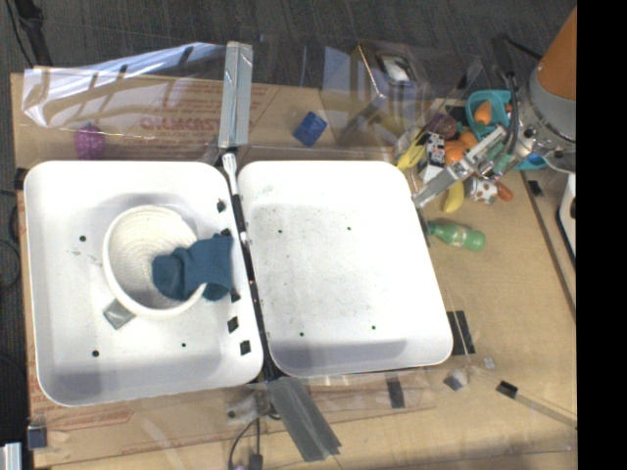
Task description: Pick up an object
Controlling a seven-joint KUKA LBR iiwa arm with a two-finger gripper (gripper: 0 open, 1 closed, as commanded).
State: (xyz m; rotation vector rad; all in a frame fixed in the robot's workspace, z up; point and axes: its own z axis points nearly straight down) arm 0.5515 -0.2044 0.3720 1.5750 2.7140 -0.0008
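Faint red lettering runs across the cardboard sheet (pixel 176 120) behind the bins, too washed out to read. The arm (pixel 554 76) sits at the far right, its orange band high above the worktop (pixel 509 302), wrist angled down-left toward a heap of small toys (pixel 456 155) beyond the right bin (pixel 338 267). The end effector (pixel 431 192) hangs just outside that bin's far right corner; whether it is parted or closed I cannot tell. In the left bin (pixel 59 262), a blue cloth (pixel 196 270) drapes over a white bowl's (pixel 137 248) rim.
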